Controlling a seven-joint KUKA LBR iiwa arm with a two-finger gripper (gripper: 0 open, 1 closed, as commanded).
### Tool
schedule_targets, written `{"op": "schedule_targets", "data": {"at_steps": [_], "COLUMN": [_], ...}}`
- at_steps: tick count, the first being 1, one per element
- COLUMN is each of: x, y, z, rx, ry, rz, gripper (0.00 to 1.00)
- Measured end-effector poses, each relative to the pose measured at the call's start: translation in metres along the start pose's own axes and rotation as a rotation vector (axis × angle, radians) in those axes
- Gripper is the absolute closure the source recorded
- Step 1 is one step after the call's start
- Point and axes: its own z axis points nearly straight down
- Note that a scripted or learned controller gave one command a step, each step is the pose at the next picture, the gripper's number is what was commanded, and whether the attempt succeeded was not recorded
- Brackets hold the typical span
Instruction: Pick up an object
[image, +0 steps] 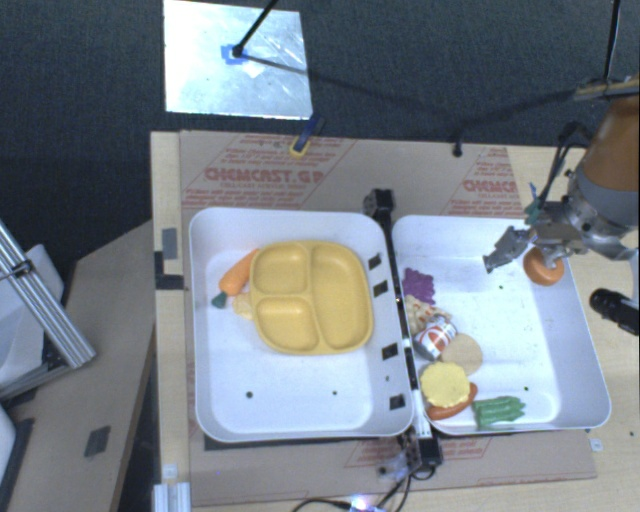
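My gripper (503, 252) hangs over the upper right part of the right bin (560, 400), pointing down and to the left. An orange round piece (546, 268) lies just right of it, partly under the wrist; whether the two touch is unclear. Along the bin's left side lie purple grapes (418, 286), a small red and white can (433, 337), a beige disc (463, 353), a yellow and orange bun (446, 386) and a green pod (497, 408).
The left bin (215, 400) holds a yellow divided plate (305, 297) with an orange carrot (237, 272) at its left edge. A black divider rail (393, 300) runs between the bins. A shiny metal sheet (238, 60) lies beyond the bench.
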Motion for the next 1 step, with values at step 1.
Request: {"op": "schedule_targets", "data": {"at_steps": [1], "x": [0.0003], "y": [0.0021], "z": [-0.0065], "rx": [-0.012], "ry": [-0.002], "rz": [-0.002], "gripper": [0.00]}}
